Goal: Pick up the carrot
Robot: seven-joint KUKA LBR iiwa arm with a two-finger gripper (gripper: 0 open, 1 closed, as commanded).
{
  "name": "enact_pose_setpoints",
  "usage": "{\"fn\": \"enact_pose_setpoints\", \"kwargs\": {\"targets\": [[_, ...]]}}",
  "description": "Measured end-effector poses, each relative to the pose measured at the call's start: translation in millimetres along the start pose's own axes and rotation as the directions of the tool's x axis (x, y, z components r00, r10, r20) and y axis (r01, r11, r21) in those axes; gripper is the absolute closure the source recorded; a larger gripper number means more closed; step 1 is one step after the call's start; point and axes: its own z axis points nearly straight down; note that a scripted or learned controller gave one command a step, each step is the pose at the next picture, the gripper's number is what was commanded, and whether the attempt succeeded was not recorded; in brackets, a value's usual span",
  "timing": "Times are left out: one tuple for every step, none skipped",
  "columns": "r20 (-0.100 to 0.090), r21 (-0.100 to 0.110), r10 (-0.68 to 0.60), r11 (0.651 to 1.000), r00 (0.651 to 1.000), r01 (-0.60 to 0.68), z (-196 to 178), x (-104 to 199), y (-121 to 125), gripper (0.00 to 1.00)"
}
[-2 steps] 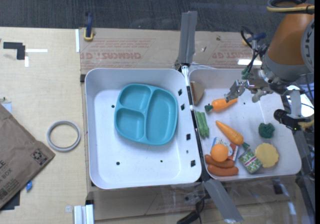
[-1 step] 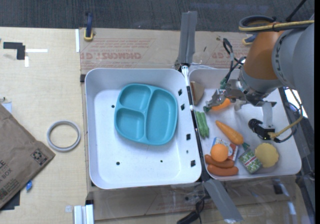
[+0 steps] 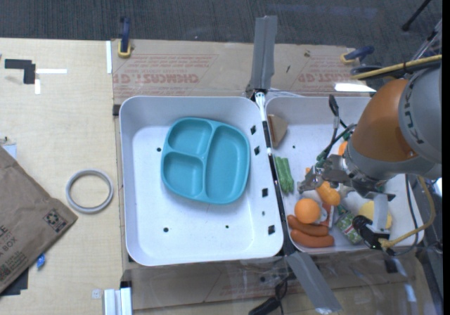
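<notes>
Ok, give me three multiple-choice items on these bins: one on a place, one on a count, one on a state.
1. Where does the blue plate lie?
A. In the left bin
B. In the right bin
C. On the cardboard

2. How many compartments does the plate have?
A. Two
B. Three
C. Five

3. How do the plate's compartments stand?
A. Full of food
B. Holding one hot dog
C. Bare

Key: 1 A, the plate sits in the middle of the left bin, while the gripper works over the right one. 2 B, two small sections and one long one show. 3 C, the food, such as the orange, the hot dogs and the green bean, all lies in the right bin.
</notes>
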Motion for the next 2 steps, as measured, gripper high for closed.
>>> {"fn": "enact_pose_setpoints", "kwargs": {"targets": [[0.001,0.000,0.005,1.000,1.000,-0.005,-9,-1,0,1.00],[0.002,-0.001,0.473,0.881,0.881,-0.473,-130,47,-8,1.00]]}}
